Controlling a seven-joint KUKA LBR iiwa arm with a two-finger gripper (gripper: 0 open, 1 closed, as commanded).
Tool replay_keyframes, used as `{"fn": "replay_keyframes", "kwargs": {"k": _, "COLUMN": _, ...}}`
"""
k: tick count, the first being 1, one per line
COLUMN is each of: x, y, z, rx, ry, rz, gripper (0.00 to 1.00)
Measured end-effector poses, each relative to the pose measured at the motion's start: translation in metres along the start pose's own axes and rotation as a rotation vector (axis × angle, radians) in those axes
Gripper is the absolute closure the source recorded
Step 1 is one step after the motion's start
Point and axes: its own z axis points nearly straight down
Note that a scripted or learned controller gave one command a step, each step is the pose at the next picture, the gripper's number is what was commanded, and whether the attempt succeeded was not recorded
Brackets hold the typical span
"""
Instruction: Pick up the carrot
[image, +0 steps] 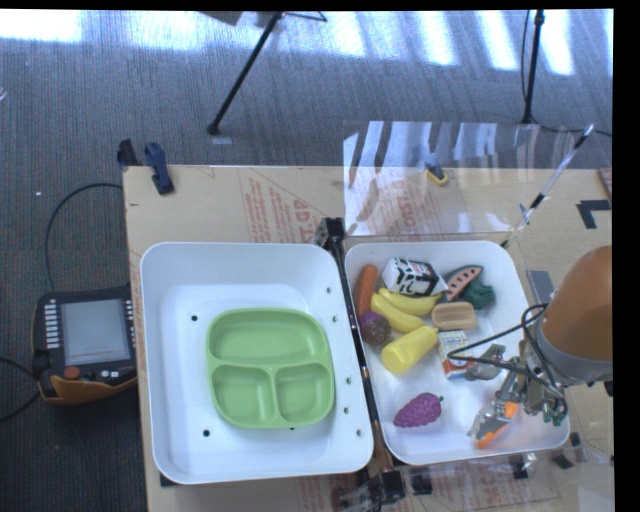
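1. Here, on the table: two white bins side by side, left bin and right bin.
2. In the left bin, a green divided plate, lying flat near the middle.
3. In the right bin, a crowd of toy food. Carrot against the left wall of that bin, towards the far end, lying lengthwise along the wall.
4. Just beside the carrot's near end, a small purple piece; to the carrot's right, two bananas and a black-and-white carton.
5. Further right, a watermelon slice, a dark green piece and a tan bun.
6. Near the middle of the bin, a yellow bottle tilted on its side; closer to the camera, a bunch of purple grapes.
7. Reaching in from the right, the arm, orange band showing above the wrist.
8. Claw low over the near right corner of the right bin, amid cables, well apart from the carrot and across the bin from it.
9. Spread or pressed together: cannot tell, too cluttered and small. Something small and orange right at the claw's tip, not clear what.
10. Carrot not touched by the claw.
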Motion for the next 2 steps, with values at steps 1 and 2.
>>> {"fn": "replay_keyframes", "kwargs": {"k": 1, "x": -0.0001, "y": 0.0009, "z": -0.0065, "rx": -0.003, "ry": 0.003, "rz": 0.005, "gripper": 1.00}}
{"fn": "replay_keyframes", "kwargs": {"k": 2, "x": 0.0000, "y": 0.0012, "z": -0.0062, "rx": -0.003, "ry": 0.003, "rz": 0.006, "gripper": 0.00}}
